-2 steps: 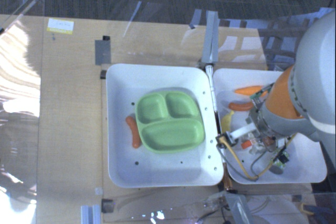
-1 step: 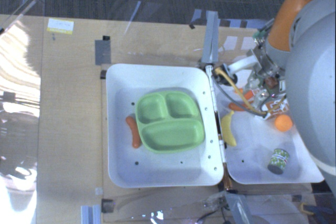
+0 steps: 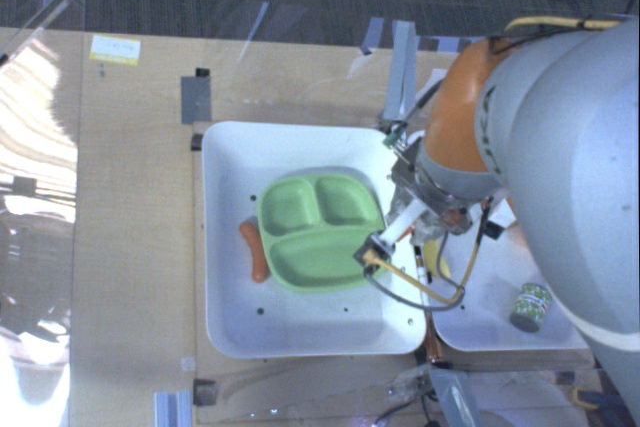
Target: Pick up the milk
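Your gripper (image 3: 432, 237) is hanging over the seam between the two bins, just off the green plate's (image 3: 318, 230) right rim. Open or closed, I cannot tell. A green-and-white container (image 3: 531, 305) — possibly the milk — is standing near the right bin's (image 3: 480, 335) front edge. An orange sausage (image 3: 254, 250) is lying just beside the plate's left rim in the left bin (image 3: 230, 315).
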You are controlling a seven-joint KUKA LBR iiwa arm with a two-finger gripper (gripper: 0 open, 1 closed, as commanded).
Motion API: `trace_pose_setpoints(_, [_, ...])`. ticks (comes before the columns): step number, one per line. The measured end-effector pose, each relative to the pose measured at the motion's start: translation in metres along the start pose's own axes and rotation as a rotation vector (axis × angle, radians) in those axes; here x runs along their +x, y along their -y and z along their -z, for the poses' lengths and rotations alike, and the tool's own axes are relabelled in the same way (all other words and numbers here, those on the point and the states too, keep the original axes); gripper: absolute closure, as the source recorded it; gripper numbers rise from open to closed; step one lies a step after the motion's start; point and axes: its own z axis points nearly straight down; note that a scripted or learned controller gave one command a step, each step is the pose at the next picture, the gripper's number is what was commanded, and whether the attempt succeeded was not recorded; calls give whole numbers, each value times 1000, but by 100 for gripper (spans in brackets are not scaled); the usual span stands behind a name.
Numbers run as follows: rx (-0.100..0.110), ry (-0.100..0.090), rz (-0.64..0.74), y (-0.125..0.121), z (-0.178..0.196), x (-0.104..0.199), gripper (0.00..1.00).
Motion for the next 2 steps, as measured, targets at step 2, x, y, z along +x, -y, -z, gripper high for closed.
trace_pose_setpoints(2, [-3,-2,-9,11,56,-46,100])
